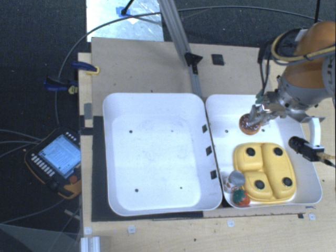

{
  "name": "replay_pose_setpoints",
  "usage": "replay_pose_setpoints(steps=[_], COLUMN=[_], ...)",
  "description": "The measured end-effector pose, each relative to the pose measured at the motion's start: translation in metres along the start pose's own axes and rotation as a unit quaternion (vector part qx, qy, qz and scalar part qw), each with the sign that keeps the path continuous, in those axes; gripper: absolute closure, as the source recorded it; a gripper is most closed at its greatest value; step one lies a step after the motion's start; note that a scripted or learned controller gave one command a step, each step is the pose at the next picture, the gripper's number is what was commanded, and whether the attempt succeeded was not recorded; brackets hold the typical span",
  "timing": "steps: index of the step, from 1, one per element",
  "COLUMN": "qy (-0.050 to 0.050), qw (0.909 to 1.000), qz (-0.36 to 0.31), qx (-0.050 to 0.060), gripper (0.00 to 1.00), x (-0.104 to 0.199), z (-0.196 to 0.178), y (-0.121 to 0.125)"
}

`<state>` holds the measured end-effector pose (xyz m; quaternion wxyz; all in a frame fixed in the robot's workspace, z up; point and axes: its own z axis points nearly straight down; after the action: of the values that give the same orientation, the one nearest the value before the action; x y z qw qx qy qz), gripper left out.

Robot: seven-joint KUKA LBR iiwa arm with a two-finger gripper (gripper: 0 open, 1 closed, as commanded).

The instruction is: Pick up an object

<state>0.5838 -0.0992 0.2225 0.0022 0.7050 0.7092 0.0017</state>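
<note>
The small round brown object [250, 124] lies on the floor of the right white plastic bin [220, 109], just above the large yellow moulded four-lobed block with dark holes [265, 170]. The grey two-finger gripper [258, 114] sits directly over that brown object, touching or nearly so. Whether it is released or clenched cannot be told from this slant. Judging by the overlap, the coming move turns on a straight vertical closure, with no sideways correction needed.

Robotics lab: teach pendant [56, 158], clamps [84, 67], cables [73, 51] around bench [147, 67]
</note>
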Motion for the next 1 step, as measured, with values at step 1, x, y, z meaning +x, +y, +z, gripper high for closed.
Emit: replay_pose_setpoints(steps=[1], qy=[0.0], qw=[1.0], qz=[0.0], qx=[0.0], gripper=[1.0], x=[0.0081], z=[-0.0469], y=[0.0001])
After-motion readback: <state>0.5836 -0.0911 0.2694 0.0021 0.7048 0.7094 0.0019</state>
